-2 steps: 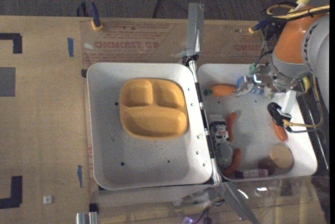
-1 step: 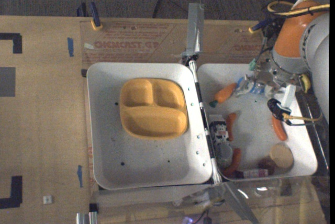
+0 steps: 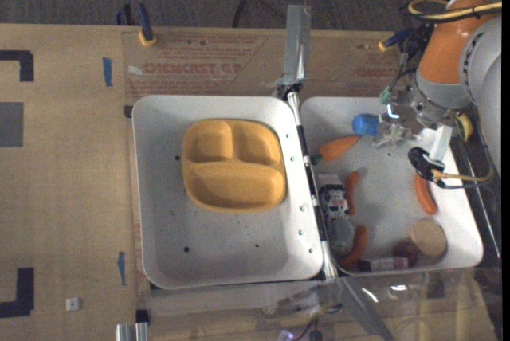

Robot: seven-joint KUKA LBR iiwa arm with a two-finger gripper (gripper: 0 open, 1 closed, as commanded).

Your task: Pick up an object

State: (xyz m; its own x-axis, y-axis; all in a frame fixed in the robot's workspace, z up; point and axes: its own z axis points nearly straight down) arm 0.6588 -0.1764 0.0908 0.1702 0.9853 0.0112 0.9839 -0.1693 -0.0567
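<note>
My gripper (image 3: 392, 129) hangs over the far part of the right bin (image 3: 388, 208), just right of a small blue object (image 3: 365, 124). An orange carrot (image 3: 339, 146) lies to the blue object's near left. Further objects in this bin are a small orange-red piece (image 3: 351, 186), an orange sausage (image 3: 425, 194) by the right wall, a tan round disc (image 3: 429, 237), a red sausage (image 3: 355, 246) and a grey-white toy (image 3: 335, 201) along the left wall. I see nothing held by the gripper.
The left bin (image 3: 147, 204) holds a yellow divided plate (image 3: 234, 164). A metal divider rail (image 3: 309, 172) runs between the bins. A black cable loop (image 3: 426, 164) hangs off the wrist over the right bin. Cardboard bench (image 3: 64, 172) lies to the left.
</note>
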